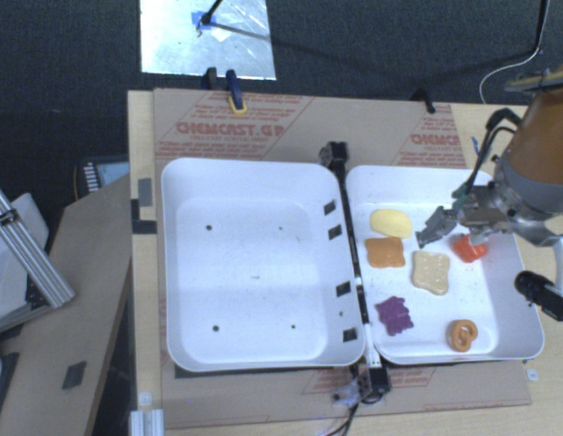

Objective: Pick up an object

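- I see the bench (291, 116) as a brown board printed with red lettering, standing on a dark carpeted floor (64, 62).
- Two white bins sit side by side on the board. The left bin (186, 184) shows a bare floor with a few small dark dots.
- The right bin (527, 334) holds six items: a yellow piece (390, 222), an orange piece (384, 252), a cream toast-shaped piece (431, 272), a purple piece (395, 315), a brown pretzel (461, 335) and a red piece (469, 249).
- A black strip with clips (347, 243) runs along the seam between the bins.
- The arm (545, 143) enters from the right, its orange band above the grey wrist.
- The gripper (438, 228) is over the right bin, between the yellow piece and the red piece and just above the toast piece. Its fingers point left. I cannot tell whether they are apart or together, and I see nothing between them.
- The red piece lies just beside the gripper body, partly covered by it.
- A reflective square sheet (207, 25) lies on the floor beyond the bench, with a thin rod across it.
- A yellow and blue clamp (235, 94) grips the far edge of the board.
- At left I see a tan table (73, 316) and an aluminium rail (27, 252).
- Cables (513, 62) loop at upper right.
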{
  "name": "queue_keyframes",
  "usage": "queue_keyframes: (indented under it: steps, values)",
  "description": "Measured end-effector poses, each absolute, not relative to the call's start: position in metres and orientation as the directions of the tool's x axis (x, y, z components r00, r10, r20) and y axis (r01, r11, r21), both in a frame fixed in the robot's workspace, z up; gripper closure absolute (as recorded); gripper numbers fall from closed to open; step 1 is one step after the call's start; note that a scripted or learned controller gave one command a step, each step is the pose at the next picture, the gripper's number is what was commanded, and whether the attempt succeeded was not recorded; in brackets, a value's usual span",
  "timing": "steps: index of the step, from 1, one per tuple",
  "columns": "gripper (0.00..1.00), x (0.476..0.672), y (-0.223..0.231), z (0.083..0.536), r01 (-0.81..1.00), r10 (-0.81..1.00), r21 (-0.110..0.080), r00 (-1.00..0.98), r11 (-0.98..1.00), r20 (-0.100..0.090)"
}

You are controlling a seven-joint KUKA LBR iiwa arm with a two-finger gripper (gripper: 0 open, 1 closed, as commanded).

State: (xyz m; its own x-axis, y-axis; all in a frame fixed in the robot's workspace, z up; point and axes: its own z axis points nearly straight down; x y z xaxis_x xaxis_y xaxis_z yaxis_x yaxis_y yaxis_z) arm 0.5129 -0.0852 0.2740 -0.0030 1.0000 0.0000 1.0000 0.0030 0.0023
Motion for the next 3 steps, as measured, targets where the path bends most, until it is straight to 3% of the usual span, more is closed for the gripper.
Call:
queue_keyframes:
  steps: [1,2,3]
  values:
    - [0.00,0.610,-0.131,0.386,1.000,1.000,0.021,-0.005,0.005,-0.007]
    - [0.00,0.551,-0.133,0.546,1.000,1.000,0.022,-0.004,0.004,-0.005]
    - [1.00,0.553,-0.132,0.547,1.000,1.000,0.009,-0.009,0.009,-0.003]
